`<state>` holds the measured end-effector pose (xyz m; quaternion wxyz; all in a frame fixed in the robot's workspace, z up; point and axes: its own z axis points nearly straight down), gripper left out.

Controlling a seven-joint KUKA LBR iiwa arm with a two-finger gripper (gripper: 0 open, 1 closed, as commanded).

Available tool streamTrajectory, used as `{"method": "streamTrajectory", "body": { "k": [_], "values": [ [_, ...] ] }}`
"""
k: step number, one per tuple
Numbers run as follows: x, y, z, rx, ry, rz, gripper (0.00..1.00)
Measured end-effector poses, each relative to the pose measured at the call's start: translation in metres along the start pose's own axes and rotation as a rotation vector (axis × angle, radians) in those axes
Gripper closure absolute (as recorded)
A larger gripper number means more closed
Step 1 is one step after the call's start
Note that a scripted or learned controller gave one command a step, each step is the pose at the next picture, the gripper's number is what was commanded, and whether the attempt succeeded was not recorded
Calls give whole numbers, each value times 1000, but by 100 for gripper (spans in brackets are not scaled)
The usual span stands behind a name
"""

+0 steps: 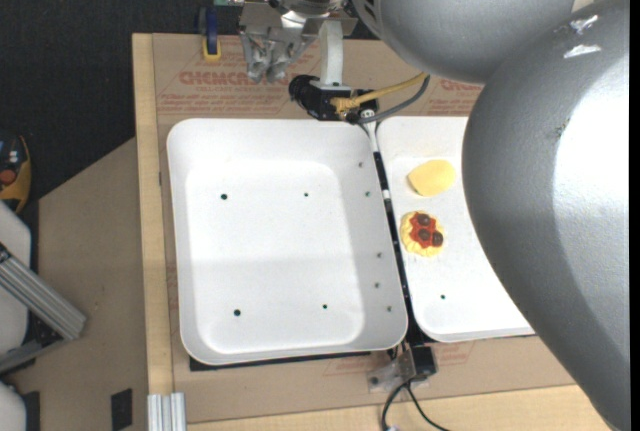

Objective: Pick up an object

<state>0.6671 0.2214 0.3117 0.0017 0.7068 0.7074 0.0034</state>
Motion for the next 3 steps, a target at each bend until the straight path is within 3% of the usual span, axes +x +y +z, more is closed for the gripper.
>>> {"method": "streamTrajectory", "body": {
  "k": [1,2,3],
  "values": [
    [-17,0,-61,-2,0,2,100],
    [4,-7,21,15,-4,-1,100],
    [-15,0,-43,-1,-1,2,100]
  ]
}}
